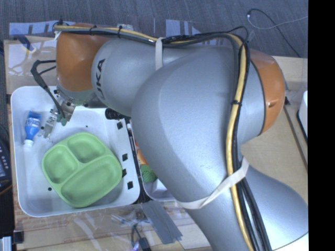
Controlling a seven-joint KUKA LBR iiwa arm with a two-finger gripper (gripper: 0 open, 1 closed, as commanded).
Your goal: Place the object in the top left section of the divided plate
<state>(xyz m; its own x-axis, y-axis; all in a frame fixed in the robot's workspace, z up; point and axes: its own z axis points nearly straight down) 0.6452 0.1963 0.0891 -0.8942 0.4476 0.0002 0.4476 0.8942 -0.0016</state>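
My arm folds low across both bins; I can't tell the end effector's [56, 118] grip. Blue-white tube [31, 128] just left, green divided plate [82, 168] below-right.

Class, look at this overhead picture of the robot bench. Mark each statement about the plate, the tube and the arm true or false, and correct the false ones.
1. The green divided plate lies in the left bin. True.
2. The plate has four sections. False: it has three.
3. A blue and white tube lies in the plate's top left section. False: it lies on the bin floor, left of the plate.
4. The gripper is above the bin, between tube and plate. True.
5. All plate sections are bare. True.
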